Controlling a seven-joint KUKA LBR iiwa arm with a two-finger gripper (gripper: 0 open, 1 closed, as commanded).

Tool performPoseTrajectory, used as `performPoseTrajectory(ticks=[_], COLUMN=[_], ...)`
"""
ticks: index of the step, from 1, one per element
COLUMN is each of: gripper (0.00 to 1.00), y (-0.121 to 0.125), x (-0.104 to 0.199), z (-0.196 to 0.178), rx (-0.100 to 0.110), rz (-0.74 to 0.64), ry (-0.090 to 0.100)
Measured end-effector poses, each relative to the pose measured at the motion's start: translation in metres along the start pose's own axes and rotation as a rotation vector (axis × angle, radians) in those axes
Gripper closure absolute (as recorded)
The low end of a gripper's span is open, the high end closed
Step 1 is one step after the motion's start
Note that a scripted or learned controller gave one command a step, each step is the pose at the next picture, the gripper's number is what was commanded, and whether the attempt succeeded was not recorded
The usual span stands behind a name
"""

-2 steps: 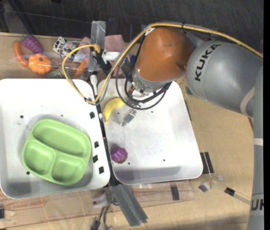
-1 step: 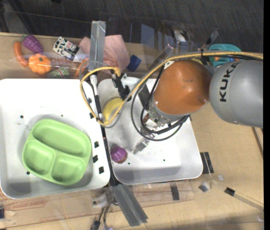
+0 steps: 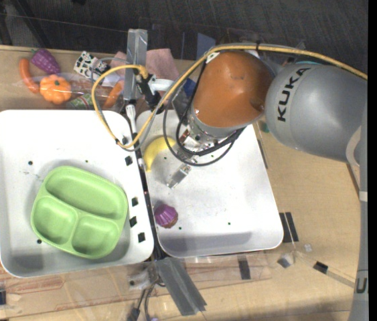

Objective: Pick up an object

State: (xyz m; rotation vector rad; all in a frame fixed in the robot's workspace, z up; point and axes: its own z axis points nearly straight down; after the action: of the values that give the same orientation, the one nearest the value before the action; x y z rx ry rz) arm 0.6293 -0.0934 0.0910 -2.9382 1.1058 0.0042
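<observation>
The right bin (image 3: 242,206) holds a small purple object (image 3: 165,215) near its front left corner and a yellow object (image 3: 155,152) by its left wall, partly under the arm. The arm's orange band (image 3: 232,89) and grey body hang over the bin's back half. The gripper (image 3: 177,176) pokes out below the wrist, just right of the yellow object and above the purple one. Its tip is small and partly hidden by cables. In the left bin (image 3: 14,152) lies a green divided plate (image 3: 81,210).
Toy vegetables, an orange pumpkin (image 3: 57,89), a purple one (image 3: 44,61) and a carrot-like piece (image 3: 27,72), lie behind the left bin. Yellow and black cables (image 3: 118,105) loop over the divider between the bins. Tape strips mark the bench front.
</observation>
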Motion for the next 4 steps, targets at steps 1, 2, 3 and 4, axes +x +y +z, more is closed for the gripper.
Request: performPoseTrajectory(ticks=[1, 2, 3, 4], gripper=[0.00, 0.00, 0.00, 0.00], y=[0.058, 0.018, 0.080, 0.014], x=[-0.060, 0.004, -0.064, -0.012], z=[0.001, -0.001, 0.000, 0.000], rx=[-0.001, 0.001, -0.002, 0.000], rz=[-0.241, 0.019, -0.052, -0.117], ry=[-0.003, 0.002, -0.002, 0.000])
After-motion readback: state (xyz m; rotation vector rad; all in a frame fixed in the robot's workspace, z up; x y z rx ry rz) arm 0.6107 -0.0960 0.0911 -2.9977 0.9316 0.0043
